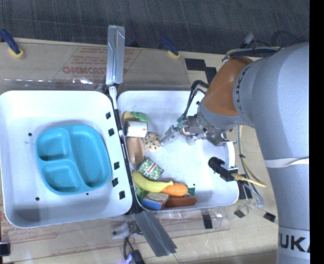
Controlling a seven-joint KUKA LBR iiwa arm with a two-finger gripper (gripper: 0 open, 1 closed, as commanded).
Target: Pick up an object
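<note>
My gripper hangs over the middle of the right bin, reaching in from the right. Its fingers look open, with nothing between them. One fingertip points at a small spotted die just to its lower left, without touching it. Along the bin's left wall lie a white can, a green item and a brown wooden piece. Toward the front are a green packet, a yellow banana, an orange carrot and a brown sausage.
The left bin holds a blue divided tray. A metal divider runs between the two bins. The grey arm with its orange band covers the right bin's right side. Bare bin floor shows below the gripper.
</note>
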